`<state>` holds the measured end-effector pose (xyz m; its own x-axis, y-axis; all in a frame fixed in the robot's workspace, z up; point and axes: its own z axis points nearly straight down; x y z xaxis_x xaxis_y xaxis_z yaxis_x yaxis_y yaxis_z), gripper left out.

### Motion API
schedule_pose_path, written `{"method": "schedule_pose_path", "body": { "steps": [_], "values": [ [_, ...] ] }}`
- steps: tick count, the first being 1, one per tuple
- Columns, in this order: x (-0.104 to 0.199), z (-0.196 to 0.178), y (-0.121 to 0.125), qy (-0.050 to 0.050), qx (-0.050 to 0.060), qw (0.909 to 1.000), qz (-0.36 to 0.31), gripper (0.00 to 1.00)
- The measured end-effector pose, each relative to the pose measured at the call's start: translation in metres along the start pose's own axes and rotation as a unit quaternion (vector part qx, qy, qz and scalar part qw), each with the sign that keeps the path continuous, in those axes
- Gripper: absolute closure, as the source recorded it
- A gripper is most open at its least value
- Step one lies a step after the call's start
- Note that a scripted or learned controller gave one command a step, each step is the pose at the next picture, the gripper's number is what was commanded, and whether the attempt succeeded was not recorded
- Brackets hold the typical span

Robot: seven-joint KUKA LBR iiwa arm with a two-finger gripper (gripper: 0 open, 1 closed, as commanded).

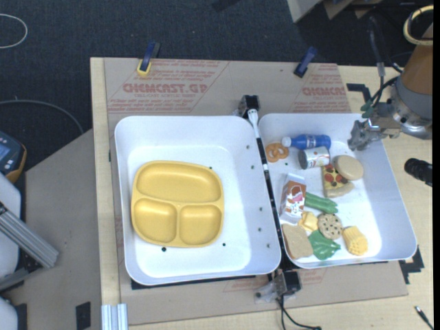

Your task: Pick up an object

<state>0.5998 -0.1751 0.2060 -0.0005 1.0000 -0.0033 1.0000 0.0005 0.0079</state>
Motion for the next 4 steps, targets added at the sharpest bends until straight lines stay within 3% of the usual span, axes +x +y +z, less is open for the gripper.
{"method": "schedule_pose_path", "body": {
  "steps": [1,3,4],
  "values": [
    [-0.001,-0.021,0.001,0.000,0.001,1.0000,0.000,1.00],
    [0.101,-0.017,0.013,0.003,0.005,1.0000,-0.003,1.00],
    [0.150,-0.028,0.028,0.002,0.002,1.0000,-0.003,1.00]
  ]
}}
